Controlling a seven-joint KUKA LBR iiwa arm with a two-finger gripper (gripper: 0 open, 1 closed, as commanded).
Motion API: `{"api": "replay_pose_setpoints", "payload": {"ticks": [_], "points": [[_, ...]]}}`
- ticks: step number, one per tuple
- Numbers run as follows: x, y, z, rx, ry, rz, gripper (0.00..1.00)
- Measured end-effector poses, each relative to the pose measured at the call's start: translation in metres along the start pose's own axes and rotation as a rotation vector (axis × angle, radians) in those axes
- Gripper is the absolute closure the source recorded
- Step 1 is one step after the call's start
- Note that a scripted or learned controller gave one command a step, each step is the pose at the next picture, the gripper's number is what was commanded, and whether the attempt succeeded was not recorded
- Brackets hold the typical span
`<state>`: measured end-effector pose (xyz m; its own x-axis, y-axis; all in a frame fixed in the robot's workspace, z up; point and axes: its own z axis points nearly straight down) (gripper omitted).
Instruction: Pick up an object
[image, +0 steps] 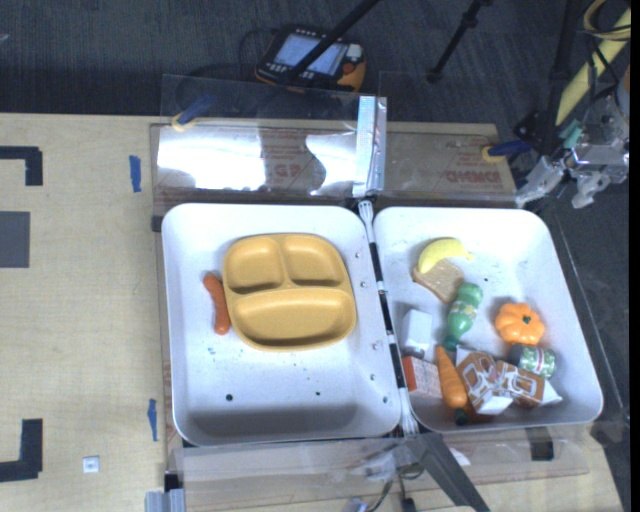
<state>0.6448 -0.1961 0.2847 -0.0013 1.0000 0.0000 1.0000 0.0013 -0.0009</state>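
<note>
nearest, the right bin (575, 300) crowds one carrot (452, 380) touching one patterned box (497, 381), one green can (537, 361), one pumpkin (520, 322), one green bottle (462, 309), one banana (441, 252). beside it, the left bin (190, 330) holds one yellow divided tray (288, 290) and one sausage (217, 303). farthest, the gripper (575, 178) hangs beyond the bin's corner; whether its jaws are spread i cannot tell.

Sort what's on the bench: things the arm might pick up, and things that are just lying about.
Candidates to pick up:
banana
pumpkin
green bottle
carrot
sausage
patterned carton

Lying about:
yellow divided plate
handheld controller
blue tape marks
</note>
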Motion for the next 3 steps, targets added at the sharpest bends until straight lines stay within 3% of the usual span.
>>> {"api": "replay_pose_setpoints", "payload": {"ticks": [1,2,3], "points": [[0.049,0.016,0.122,0.000,0.000,0.038,0.00],[0.089,-0.005,0.188,-0.003,0.000,0.075,0.00],[0.089,-0.004,0.177,-0.008,0.000,0.076,1.00]]}}
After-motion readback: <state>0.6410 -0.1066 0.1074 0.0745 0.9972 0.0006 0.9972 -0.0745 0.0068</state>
